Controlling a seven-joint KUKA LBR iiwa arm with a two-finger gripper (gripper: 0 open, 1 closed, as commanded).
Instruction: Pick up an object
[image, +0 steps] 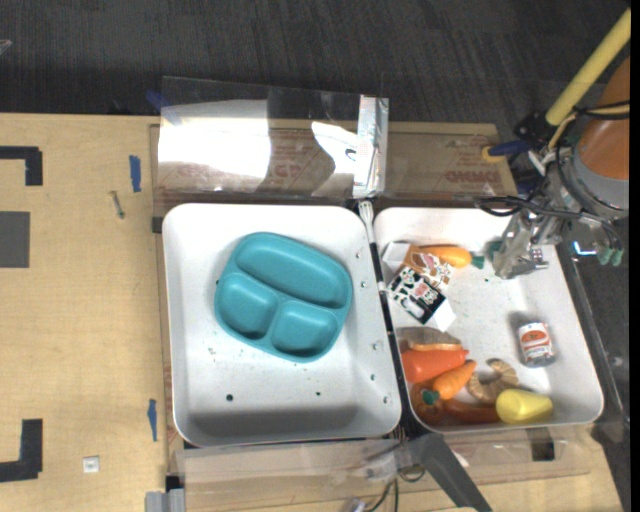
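My gripper (522, 256) hangs over the far right part of the right bin (580, 330), open, with nothing between its fingers. Several small items lie in that bin. A black-and-white patterned carton (418, 290) and an orange piece (445, 256) sit left of the gripper. A small red-and-white can (537, 342) lies below it. Along the near edge are orange carrots (440, 368), a brown piece (492, 380) and a yellow lemon (522, 405).
The left bin (190, 330) holds a teal divided plate (283, 294). A clear plastic sheet (270, 145) stands behind the bins. Cables and a yellow hose (590, 70) hang at the far right by the arm's orange band (608, 150).
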